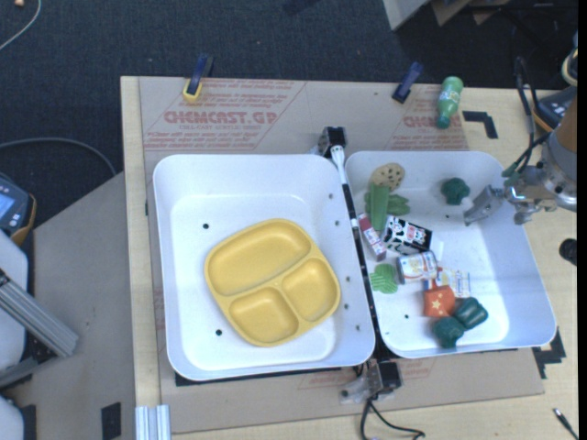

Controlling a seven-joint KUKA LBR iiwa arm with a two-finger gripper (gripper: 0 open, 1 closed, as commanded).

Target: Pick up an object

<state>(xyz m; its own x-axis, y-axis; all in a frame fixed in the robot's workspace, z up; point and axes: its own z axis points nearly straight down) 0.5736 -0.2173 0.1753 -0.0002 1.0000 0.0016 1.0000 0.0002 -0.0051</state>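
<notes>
Two white bins [174, 246] sit side by side; one yellow tray [271, 280] left, small toys right; gripper [500, 202] jaws apart, holding nothing.

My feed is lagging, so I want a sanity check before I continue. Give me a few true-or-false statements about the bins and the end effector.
1. The yellow divided plate lies in the left bin. True.
2. The end effector is over the left bin. False: it is over the right bin.
3. The green bottle is inside the right bin. False: it lies outside, on the board behind.
4. An orange block lies in the right bin. True.
</notes>
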